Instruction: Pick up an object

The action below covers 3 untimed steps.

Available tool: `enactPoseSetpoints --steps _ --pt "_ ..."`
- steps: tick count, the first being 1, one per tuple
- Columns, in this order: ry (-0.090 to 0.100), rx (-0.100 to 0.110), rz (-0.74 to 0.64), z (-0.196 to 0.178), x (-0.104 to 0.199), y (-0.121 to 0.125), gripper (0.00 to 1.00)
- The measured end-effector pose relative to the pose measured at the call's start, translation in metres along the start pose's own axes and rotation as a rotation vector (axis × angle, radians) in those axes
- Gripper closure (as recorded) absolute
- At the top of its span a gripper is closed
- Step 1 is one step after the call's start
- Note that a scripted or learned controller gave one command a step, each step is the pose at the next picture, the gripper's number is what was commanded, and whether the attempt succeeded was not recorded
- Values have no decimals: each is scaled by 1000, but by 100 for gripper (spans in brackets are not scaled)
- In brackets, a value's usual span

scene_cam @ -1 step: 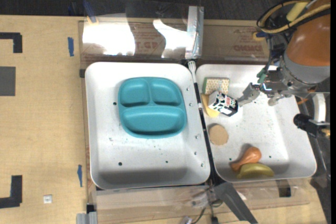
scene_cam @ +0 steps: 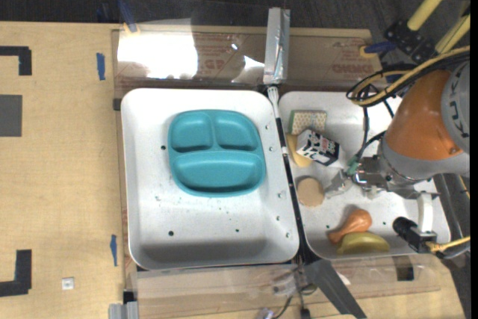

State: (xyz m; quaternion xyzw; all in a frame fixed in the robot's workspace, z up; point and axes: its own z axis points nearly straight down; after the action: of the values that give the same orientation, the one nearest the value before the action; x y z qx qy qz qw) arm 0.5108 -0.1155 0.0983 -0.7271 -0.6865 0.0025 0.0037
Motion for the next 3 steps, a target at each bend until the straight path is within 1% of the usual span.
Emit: enactPoseSetpoints --steps 1,2,3 --pt "0 -10 176 -16 -7 18 0" --pt "1 -14 212 11 -4 -30 0" --pt "-3 -17 14 11 19 31 0"
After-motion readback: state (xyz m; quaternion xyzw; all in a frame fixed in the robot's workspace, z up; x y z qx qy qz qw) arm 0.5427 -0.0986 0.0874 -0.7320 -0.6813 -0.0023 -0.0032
